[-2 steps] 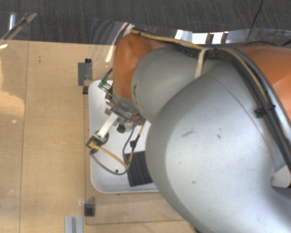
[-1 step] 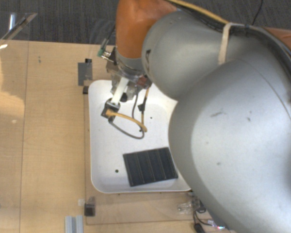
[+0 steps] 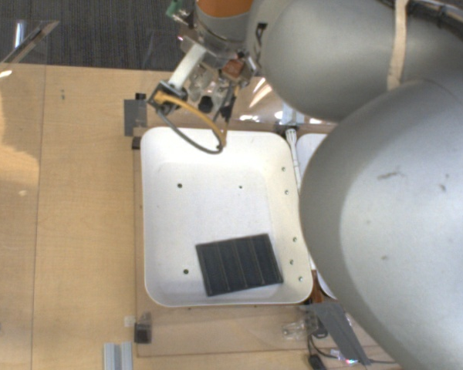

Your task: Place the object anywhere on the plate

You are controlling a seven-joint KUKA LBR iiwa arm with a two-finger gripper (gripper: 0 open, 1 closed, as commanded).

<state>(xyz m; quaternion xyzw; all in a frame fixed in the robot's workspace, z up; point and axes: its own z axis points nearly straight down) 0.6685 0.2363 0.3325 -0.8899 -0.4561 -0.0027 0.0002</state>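
Dark ridged plate (image 3: 239, 264) flat in left bin (image 3: 162, 206), hand (image 3: 204, 91) above bin's far edge, grip state unclear

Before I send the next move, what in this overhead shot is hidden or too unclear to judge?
- Right bin: mostly hidden in the camera view; the grey arm covers all but a strip of its rim.
- Claw: its fingers are lost among cables and brackets above the left bin's far edge, so open or shut is unclear.
- Anything held: cannot tell.
- Dark ribbed rectangle in the left bin: whether it is the plate or the object is unclear.
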